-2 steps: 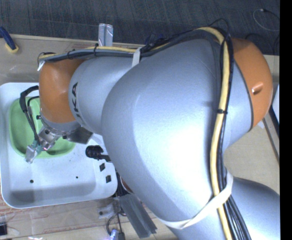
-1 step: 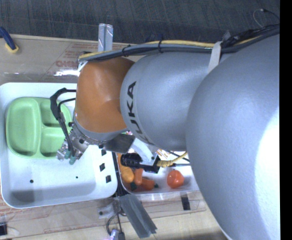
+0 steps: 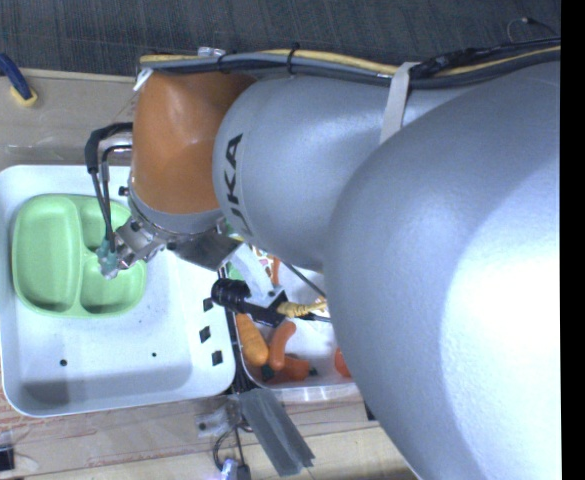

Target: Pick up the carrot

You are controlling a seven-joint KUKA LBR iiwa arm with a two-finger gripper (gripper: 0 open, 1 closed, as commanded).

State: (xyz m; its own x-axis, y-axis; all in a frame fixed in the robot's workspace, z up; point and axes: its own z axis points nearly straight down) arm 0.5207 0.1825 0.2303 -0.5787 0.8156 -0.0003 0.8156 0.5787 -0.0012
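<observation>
While hanging over the left bin [image 3: 32,388], gripper [image 3: 107,261] hovering above green dish [image 3: 47,253], claw state impossible to tell; carrot [image 3: 254,343] lying in right bin [image 3: 302,393].

Grey arm [image 3: 442,228] entering from the right and occupying most of the frame, its orange band [image 3: 177,143] at upper centre. Gripper [image 3: 109,259] at far left, pointing down-left; finger state indiscernible.
</observation>
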